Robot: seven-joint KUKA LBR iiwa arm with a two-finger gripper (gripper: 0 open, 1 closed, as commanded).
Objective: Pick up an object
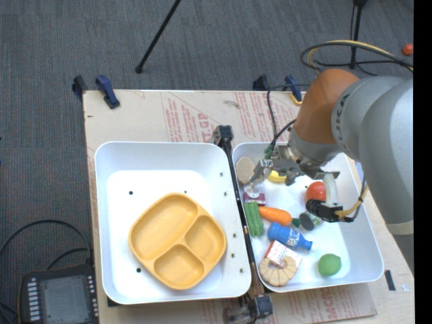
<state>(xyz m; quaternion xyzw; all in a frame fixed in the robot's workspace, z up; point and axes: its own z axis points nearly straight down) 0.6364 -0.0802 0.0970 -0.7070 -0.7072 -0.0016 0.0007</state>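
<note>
From the overhead camera I am reaching in from the right, my grey arm [378, 133] and its orange band bending over the right bin [364, 258], a shallow white tub with smooth rounded walls. My gripper [260, 175] is hanging low at that bin's upper left corner, dark and metallic against the white. I cannot tell how my jaws are standing; the wrist hardware and cabling are blurring them, and I am seeing nothing clearly between them. Just beside them a pale tan rounded piece [244, 166] is lying against the bin wall, and a yellow curved piece [277, 177] is peeking out under my wrist.

Below my gripper the toys are lying crowded. A green pod-like vegetable [254, 219] is stretching its long axis up and down along the left wall. An orange carrot [275, 214] is lying nearly crosswise, one end toward the pod, the other toward the right. A blue bottle [289, 235] is lying on its side, its long axis slanting down to the right. A round ridged biscuit [279, 270] is overlapping a small red and white packet [278, 251]. A matte green ball [329, 264] is sitting apart near the lower right corner, and a red tomato-like ball [315, 191] is resting under my arm.

In the left bin [108, 181] a glossy yellow three-compartment plate [177, 240] is lying flat, turned at an angle.
</note>
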